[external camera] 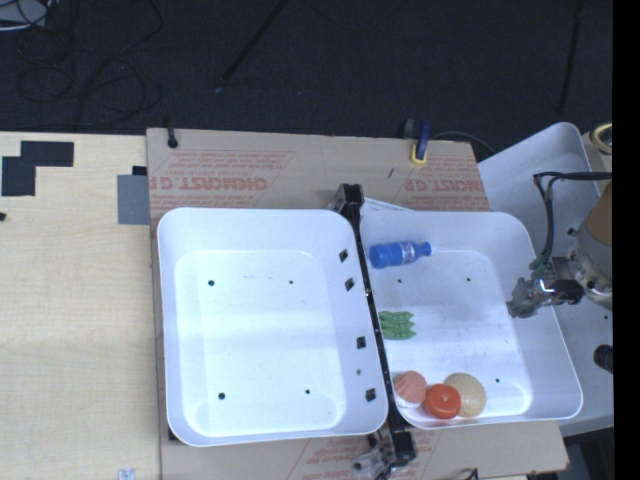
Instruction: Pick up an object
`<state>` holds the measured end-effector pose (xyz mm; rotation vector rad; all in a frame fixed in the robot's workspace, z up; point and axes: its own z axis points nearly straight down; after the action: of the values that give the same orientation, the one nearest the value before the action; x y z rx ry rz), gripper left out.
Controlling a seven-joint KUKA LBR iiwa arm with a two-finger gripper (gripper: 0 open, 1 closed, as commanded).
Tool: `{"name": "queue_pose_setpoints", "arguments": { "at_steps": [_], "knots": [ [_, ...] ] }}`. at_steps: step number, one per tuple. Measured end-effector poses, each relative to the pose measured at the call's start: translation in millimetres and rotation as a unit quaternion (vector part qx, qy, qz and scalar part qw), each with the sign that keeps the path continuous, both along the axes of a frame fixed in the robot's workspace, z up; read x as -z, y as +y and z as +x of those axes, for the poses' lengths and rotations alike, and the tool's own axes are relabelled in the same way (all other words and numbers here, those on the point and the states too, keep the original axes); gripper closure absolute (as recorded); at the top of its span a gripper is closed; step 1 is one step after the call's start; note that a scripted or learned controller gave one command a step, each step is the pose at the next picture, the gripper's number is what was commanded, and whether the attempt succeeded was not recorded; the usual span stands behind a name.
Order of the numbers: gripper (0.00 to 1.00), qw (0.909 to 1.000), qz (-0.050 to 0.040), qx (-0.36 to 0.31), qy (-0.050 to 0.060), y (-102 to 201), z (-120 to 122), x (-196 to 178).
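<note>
Candidate objects lie in the right bin [545, 303]; the left bin [180, 268] sits beside it. The blue bottle [399, 254] lies on its side near the far-left corner, pale cap pointing right. It is judged light, rigid and smooth, and liable to roll, so grip across the middle of the barrel, fingers square to its long axis.

The green toy [397, 325] lies flat by the left wall — small, low and ridged, probably soft, offering little height to pinch. Three round pieces cluster in the near-left corner, touching: a pink one [409, 386], a red one [442, 401] and a cream one [468, 392]. Crowding would hamper finger entry.

The gripper [524, 302] hangs over the bin's right edge, well apart from every object; whether it is released or clenched cannot be told, and nothing is visibly in it
</note>
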<state>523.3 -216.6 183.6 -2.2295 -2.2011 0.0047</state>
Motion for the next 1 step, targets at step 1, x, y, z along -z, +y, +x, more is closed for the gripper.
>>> {"name": "queue_pose_setpoints", "arguments": {
  "at_steps": [1],
  "knots": [
    [1.00,1.0000,0.0003,0.000,0.001,-0.9,-0.1,-9.5]
  ]
}}
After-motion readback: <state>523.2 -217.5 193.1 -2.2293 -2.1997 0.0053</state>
